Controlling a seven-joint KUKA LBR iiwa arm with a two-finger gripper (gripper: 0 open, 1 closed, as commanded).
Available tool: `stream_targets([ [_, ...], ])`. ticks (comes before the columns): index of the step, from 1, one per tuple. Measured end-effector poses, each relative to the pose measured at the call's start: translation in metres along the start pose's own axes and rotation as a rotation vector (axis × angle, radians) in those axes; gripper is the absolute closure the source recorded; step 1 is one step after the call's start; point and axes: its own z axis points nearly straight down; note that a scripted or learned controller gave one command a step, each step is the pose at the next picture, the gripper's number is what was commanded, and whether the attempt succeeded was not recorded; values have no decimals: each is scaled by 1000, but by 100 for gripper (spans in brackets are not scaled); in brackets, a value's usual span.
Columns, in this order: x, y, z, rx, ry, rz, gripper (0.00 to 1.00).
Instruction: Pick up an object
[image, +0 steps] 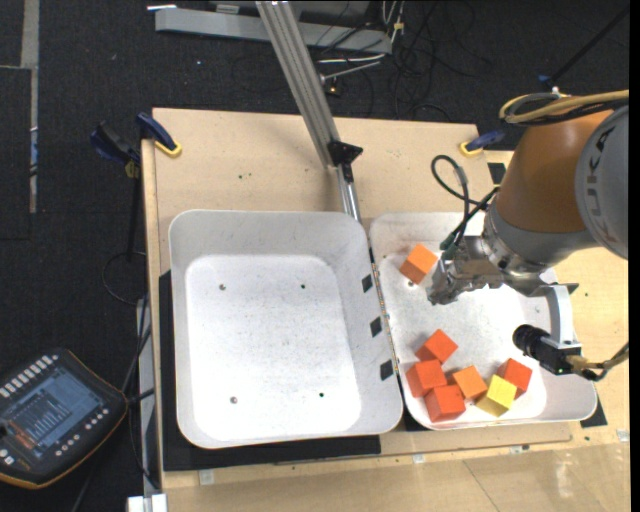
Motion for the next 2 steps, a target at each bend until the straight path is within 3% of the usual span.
stream_targets([
  [2, 116, -12, 12, 3, 0, -1, 100],
])
